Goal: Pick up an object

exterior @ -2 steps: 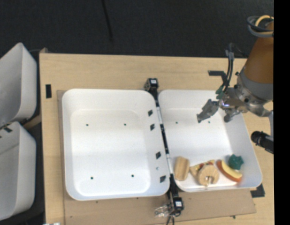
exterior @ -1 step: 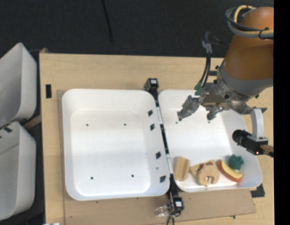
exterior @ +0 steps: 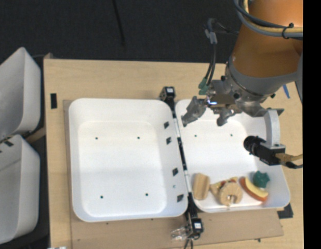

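While the left bin [exterior: 119,160] sits bare, the gripper [exterior: 208,112] hangs over the top of the right bin [exterior: 223,144], fingers spread apart and holding nothing. Well below it, along the near wall, lie a wooden block [exterior: 200,185], a tan toy [exterior: 226,191] and an apple slice [exterior: 254,190].

The arm comes in from the right, its orange band bulking high at the upper right corner. Below it the gripper [exterior: 208,114] hangs over the right bin's far edge, fingers spread apart, nothing between them.
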Robot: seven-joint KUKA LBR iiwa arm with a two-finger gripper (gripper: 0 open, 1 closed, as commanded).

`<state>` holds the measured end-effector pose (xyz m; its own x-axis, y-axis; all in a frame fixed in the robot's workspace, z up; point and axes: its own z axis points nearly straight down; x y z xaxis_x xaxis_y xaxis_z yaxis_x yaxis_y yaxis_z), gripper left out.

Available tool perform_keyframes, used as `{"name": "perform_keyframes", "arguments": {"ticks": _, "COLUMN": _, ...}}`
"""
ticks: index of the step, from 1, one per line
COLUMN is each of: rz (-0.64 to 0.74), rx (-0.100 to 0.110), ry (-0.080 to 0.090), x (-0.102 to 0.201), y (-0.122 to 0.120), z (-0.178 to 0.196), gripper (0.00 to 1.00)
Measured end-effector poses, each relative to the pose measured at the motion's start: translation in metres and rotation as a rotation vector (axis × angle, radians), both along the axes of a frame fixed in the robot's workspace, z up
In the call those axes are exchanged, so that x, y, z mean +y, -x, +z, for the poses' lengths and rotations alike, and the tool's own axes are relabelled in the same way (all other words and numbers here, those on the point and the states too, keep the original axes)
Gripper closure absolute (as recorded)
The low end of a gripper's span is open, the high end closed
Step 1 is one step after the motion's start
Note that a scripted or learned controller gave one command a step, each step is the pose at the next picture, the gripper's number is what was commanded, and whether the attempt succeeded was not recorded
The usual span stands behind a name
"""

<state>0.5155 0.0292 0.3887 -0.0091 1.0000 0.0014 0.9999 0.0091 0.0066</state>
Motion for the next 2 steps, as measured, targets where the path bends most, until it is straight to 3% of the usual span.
{"name": "perform_keyframes", "arguments": {"ticks": 2, "rz": 0.0, "rx": 0.001, "ry": -0.001, "x": 0.124, "y": 0.026, "z": 0.085, "gripper": 0.0}}
